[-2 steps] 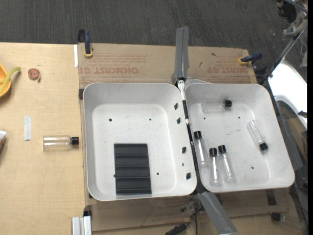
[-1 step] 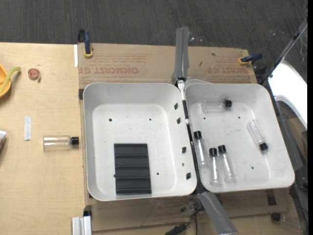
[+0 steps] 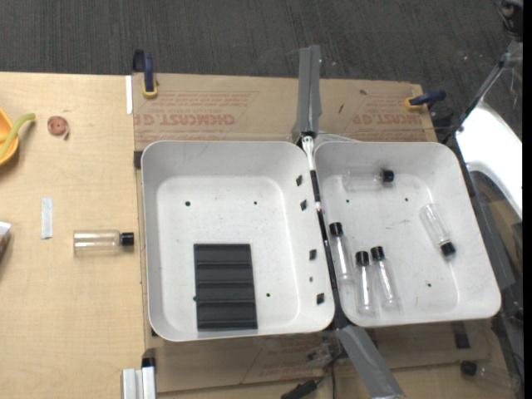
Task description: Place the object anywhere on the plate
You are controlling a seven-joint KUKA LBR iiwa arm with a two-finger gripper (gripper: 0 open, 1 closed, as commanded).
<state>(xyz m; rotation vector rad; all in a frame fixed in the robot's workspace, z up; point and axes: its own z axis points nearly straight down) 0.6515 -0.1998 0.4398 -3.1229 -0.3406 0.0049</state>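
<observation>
A black ridged plate (image 3: pixel 224 287) lies flat in the left bin (image 3: pixel 166 173), toward its near side. The right bin (image 3: pixel 465 189) holds several clear vials with black caps. One vial (image 3: pixel 366 179) lies near the bin's far wall. Another vial (image 3: pixel 436 227) lies at a slant toward the right side. Three more lie close together at the near left: one vial (image 3: pixel 340 254) along the left wall and two vials (image 3: pixel 364 283) (image 3: pixel 383 278) side by side.
On the wooden bench left of the bins lie a loose vial (image 3: pixel 100 239), a white strip (image 3: pixel 46 219), a small pink disc (image 3: pixel 56 125) and a yellow object (image 3: pixel 8 135). Clamps (image 3: pixel 143 71) (image 3: pixel 424 100) pin the cardboard (image 3: pixel 216 106) under the bins.
</observation>
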